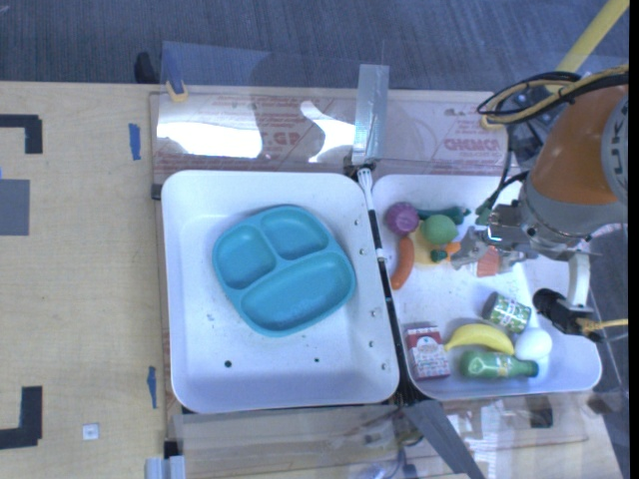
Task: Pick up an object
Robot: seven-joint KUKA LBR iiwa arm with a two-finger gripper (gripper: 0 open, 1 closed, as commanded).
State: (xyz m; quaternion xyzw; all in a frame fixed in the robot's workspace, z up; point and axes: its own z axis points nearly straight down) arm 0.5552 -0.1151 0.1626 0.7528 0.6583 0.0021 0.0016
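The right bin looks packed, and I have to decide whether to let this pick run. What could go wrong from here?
1. The hand sits low among a tight cluster: the green ball, purple onion and orange carrot. It may nudge one aside or catch two together.
2. The banana, green bottle and white egg lie touching by the right bin's near rim; disturbing one could shift the others.

The objects for picking sit together in the right bin point(589, 367), at the right of the frame. Near its upper left lie a purple onion-like piece point(402, 218), a green round one point(438, 230) and an orange carrot point(402, 262). Lower down are a green can point(507, 313), a yellow banana point(479, 338), a white egg point(534, 344), a green bottle point(496, 367) on its side and a red-and-white carton point(428, 353).
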